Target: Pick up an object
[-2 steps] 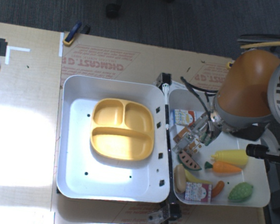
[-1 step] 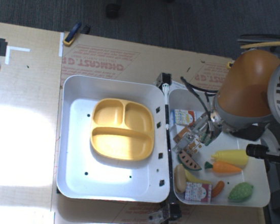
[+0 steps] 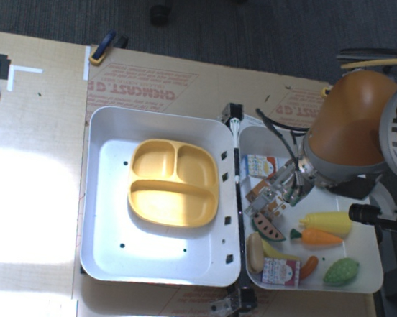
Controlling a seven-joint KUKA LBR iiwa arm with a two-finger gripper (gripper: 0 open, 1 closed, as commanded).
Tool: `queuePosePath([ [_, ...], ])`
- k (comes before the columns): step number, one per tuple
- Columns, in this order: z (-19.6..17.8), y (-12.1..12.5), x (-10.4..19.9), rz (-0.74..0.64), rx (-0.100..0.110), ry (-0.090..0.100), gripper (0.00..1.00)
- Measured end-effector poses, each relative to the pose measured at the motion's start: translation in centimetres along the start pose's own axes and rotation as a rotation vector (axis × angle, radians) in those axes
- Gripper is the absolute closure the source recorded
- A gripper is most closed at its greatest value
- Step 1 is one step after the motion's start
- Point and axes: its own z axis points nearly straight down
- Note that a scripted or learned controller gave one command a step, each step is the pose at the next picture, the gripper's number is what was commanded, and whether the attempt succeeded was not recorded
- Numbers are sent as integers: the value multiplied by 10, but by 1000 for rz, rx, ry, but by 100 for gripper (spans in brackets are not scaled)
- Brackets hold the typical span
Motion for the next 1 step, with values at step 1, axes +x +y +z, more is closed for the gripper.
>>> queuePosePath([
  [1,0,0,0,0,0,0,0],
])
